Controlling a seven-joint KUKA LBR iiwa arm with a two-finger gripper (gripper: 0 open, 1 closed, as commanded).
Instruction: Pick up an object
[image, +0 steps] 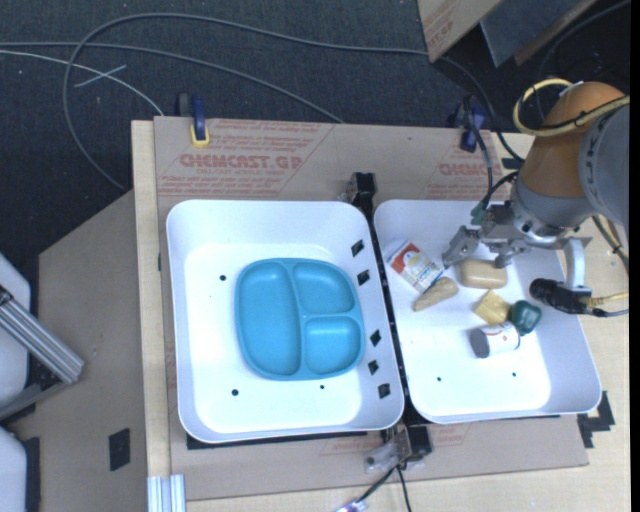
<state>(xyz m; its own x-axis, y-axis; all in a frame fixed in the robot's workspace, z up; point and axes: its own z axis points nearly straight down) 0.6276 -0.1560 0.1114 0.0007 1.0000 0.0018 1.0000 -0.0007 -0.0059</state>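
The gripper hangs low over the right bin, just above a tan block, and from here I cannot tell whether it is apart or together. This looks like the approach step, nothing lifted: the tan block lies in the right bin beside a pale wedge, a small packet and a yellow piece. Next it would need to settle squarely over the block and close.
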